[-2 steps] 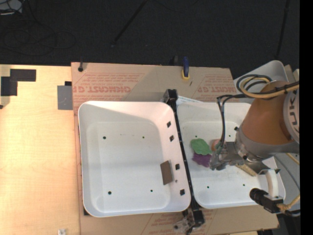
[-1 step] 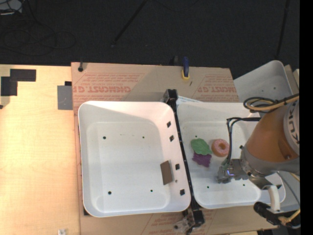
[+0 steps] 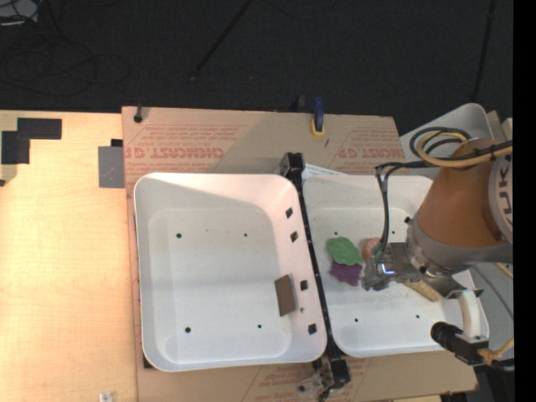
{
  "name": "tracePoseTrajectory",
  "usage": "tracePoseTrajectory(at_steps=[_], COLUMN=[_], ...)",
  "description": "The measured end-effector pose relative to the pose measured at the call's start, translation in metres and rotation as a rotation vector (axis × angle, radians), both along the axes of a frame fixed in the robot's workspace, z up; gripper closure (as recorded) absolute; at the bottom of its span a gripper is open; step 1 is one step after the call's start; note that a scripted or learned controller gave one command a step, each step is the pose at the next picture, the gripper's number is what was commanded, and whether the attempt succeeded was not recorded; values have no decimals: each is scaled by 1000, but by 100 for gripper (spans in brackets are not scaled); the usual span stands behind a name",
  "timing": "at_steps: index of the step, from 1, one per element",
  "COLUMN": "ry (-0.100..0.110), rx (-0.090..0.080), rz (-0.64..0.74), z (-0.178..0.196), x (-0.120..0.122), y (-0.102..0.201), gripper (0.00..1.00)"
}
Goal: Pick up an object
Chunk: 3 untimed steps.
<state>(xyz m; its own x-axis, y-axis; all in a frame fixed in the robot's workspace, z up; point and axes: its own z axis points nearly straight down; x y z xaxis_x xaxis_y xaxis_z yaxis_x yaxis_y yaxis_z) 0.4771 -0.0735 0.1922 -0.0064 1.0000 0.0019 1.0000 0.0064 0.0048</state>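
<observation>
In the right bin [image 3: 368, 325] lie a green object [image 3: 343, 249], a purple object [image 3: 345, 273] just below it, and a pinkish object [image 3: 369, 246] to their right. My gripper [image 3: 374, 276] is low in this bin, right beside the purple object and just below the pink one. The arm's orange band and grey wrist hide much of the bin's right side. A small brown block [image 3: 286, 295] rests in the left bin [image 3: 167, 249], near its right wall.
A black divider with clips [image 3: 306, 249] runs between the two bins. Cardboard [image 3: 218, 145] lies under both bins, with a blue-and-yellow clamp [image 3: 318, 117] at its far edge. Cables [image 3: 435, 145] loop above the arm at the right.
</observation>
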Motion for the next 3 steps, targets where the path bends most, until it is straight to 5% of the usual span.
tracePoseTrajectory(at_steps=[1, 2, 3], ry=[13, 2, 5], rx=[-2, 0, 0], rz=[-11, 0, 0], z=[-75, -1, 33], x=[-4, -1, 9], y=[-60, 4, 67], gripper=[100, 100, 100])
